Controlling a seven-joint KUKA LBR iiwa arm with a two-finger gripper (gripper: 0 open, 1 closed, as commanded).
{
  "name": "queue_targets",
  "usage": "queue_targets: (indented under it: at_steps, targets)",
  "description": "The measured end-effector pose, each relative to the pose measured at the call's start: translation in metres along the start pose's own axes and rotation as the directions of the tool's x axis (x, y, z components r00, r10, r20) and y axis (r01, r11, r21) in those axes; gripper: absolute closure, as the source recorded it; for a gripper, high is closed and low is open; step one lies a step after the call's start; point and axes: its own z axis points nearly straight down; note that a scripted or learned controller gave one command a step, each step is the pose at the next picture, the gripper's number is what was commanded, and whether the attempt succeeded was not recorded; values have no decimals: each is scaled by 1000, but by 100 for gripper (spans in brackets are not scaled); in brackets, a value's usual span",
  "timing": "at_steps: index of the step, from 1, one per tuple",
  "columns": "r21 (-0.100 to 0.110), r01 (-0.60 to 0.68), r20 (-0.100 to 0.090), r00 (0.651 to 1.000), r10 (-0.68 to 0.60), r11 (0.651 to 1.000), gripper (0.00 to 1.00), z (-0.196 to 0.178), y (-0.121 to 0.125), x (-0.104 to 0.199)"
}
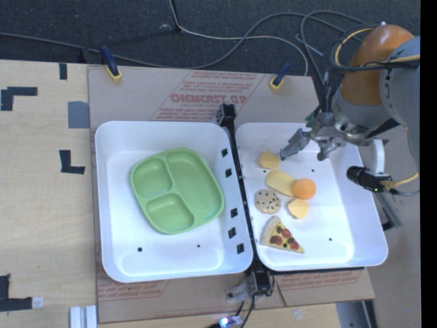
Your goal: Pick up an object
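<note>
The right bin (355, 241) holds several toy foods. They are a small yellow piece (269, 160), a pale yellow oblong (279, 181), an orange ball (304, 188), a chocolate-chip cookie (267, 201), a yellow-orange wedge (298, 209) and a pizza slice (281, 236). My gripper (305, 152) hangs over the far part of this bin, just right of the small yellow piece and above the orange ball. It is open, with nothing between its fingers.
A green divided plate (177, 190) lies in the left bin (116, 251). A black divider (234, 183) runs between the bins. Cables cross the dark floor at the back, and clamps (111, 65) hold the cardboard base.
</note>
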Motion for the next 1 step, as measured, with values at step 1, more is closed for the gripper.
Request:
queue_targets:
  at_steps: [1]
  targets:
    - [-13,3,2,1000,-3,1000,0,-7,3,0]
